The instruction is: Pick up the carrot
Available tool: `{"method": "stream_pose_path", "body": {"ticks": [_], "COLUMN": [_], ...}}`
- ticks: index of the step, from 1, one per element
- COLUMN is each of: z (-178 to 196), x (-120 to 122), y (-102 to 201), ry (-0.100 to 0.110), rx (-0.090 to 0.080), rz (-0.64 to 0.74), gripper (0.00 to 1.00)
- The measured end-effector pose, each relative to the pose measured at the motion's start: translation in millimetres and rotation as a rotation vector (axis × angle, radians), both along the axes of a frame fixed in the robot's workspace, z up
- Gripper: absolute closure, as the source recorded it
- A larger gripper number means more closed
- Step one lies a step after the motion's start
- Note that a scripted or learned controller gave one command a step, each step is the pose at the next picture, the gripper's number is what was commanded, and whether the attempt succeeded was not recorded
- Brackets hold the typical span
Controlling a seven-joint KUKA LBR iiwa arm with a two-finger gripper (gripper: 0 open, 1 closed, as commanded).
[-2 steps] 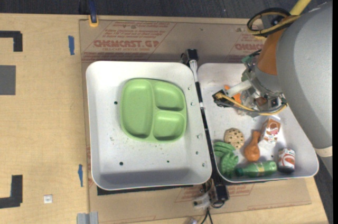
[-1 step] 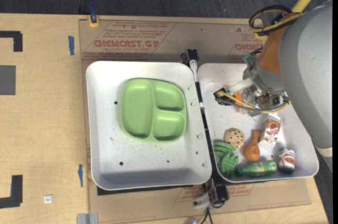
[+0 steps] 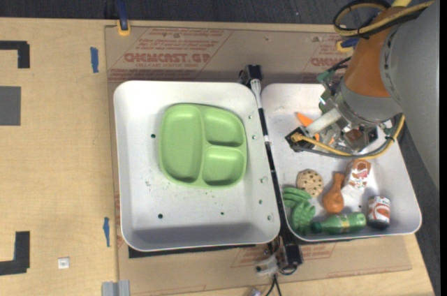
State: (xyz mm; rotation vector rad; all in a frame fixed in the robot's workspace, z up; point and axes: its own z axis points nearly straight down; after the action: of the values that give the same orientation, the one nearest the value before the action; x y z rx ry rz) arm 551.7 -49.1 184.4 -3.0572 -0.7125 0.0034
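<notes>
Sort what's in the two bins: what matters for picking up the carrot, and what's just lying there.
For the job:
carrot
gripper
right bin

Lying about:
green divided plate
cookie
green bottle
orange wooden spoon
small can

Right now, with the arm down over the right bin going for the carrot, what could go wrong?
Two risks, as judgements:
1. Just a small orange tip of the carrot peeks out beside the pincer, so a grasp may slip or miss.
2. The carrot lies near the bin wall by the divider, so it may be pushed against the wall instead of lifted.
</notes>
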Motion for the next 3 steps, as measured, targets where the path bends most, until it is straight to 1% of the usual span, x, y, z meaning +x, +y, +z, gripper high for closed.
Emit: {"method": "stream_pose_path", "body": {"ticks": [1, 2, 3], "z": [0, -90, -90], "x": [-62, -64, -63], "y": [16, -50, -50], "ry": [0.002, -0.001, -0.003], "rx": [0.0, -0.001, -0.001], "rz": [-0.151, -0.078, -0.078], "gripper": [1.0, 1.0, 0.0]}}
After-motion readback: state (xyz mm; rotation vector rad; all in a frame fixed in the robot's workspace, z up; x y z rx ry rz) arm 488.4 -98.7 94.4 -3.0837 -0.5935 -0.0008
